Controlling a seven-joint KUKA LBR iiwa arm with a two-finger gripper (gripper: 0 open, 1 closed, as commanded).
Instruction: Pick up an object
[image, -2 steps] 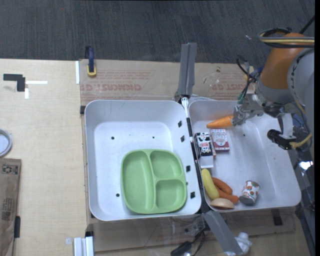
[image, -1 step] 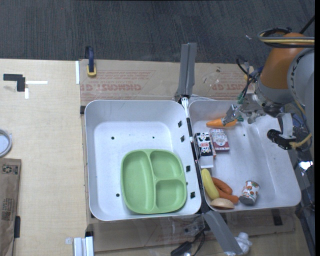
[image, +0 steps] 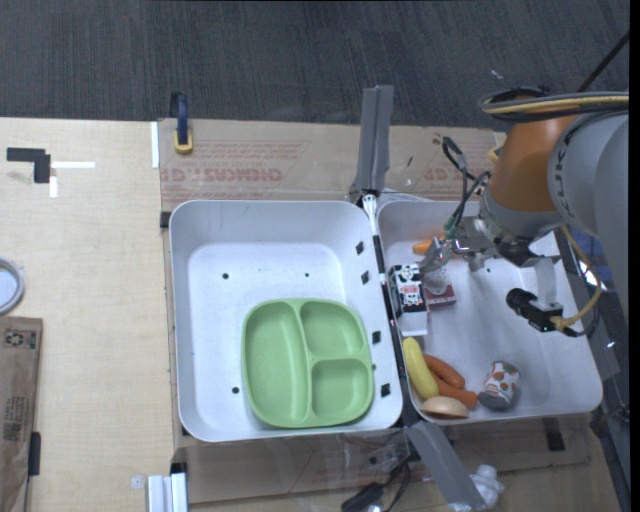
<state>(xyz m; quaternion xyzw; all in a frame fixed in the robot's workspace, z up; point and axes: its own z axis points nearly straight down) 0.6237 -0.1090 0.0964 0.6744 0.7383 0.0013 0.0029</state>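
Gripper (image: 437, 262) state cannot be told from this slanted view, and nothing can be said to be held. It is seen low in the right bin (image: 560, 400), at that bin's far left part, with the grey arm (image: 590, 170) and its orange band (image: 525, 165) reaching in from the right.

Nearest the camera, along the right bin's near edge, a yellow banana (image: 419, 367) is laid with its long axis running from near to far, just beside the divider between the bins. An orange carrot (image: 446, 372) is touching it on the right, a pale rounded fruit (image: 446, 406) lies at the near rim, and a small printed can (image: 499, 384) is tipped on its side a little further right.

Further back, a small box (image: 409, 292) with red and black print is found just beside the gripper, on its left and slightly nearer the camera. This is judged the likeliest thing to be picked, since only a short shift toward the divider would be needed.

In the left bin (image: 200, 300) a green divided plate (image: 306, 362) is set. Both bins are carried by the bench (image: 80, 300).
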